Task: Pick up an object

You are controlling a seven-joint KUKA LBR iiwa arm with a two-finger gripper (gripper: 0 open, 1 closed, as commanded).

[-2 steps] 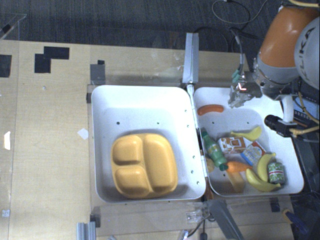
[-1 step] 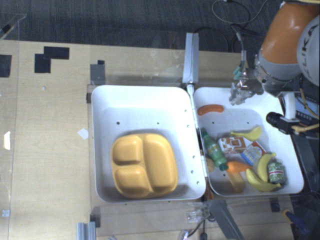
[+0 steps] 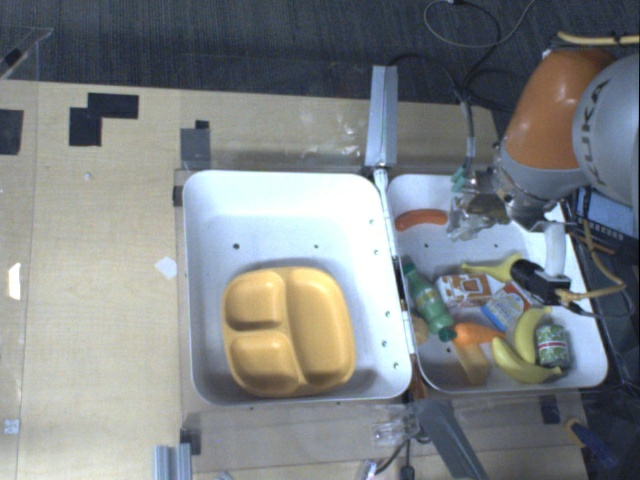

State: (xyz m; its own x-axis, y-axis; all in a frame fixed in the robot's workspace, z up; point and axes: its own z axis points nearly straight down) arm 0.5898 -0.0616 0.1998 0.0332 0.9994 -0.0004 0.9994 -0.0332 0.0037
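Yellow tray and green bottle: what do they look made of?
Yellow tray: likely moulded plastic, matte, with rounded divided compartments and soft, even sheen. Green bottle: probably translucent plastic, glossy, with a pale label; too small to be sure.

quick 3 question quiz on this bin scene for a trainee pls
1. True or false: the yellow tray lies in the left bin.
2. Which bin is the pincer over: A) left B) right?
3. What green thing lies along the right bin's left wall?

Key:
1. True.
2. B; it is at the far end, near the orange piece.
3. The green bottle, beside the banana clutter.
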